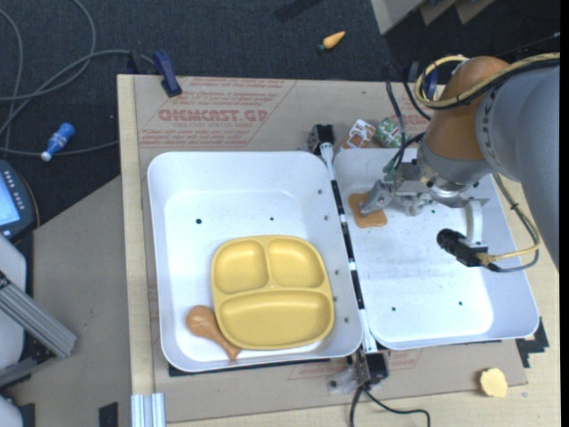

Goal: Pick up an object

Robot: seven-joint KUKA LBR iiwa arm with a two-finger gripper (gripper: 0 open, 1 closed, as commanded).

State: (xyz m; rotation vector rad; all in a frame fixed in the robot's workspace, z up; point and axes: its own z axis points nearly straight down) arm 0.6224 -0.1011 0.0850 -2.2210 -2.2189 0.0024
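Although the task named no one thing, we took the small tan piece (370, 213) as the likely target: it lay flat on the floor of the right bin (444, 314), close against the divider between the two bins, near that bin's upper left corner. The end effector (391, 194) stood just up and to the right of it, very near or perhaps touching; we could not tell which. Whether it was released or clenched we could not tell either, since the wrist hardware hid that part. Nothing showed plainly gripped in it, so we judged the piece not yet picked up. The piece's long axis seemed to run roughly left to right, though its far end was tucked beneath the tool. The coming move, we judged, would turn on a short shift down and to the left.

Farther out, the left bin (178, 185) held a yellow tray (271, 290) with three compartments, and an orange spoon (210, 326) lay touching its lower left edge. Both bins sat on the worktop (133, 149).
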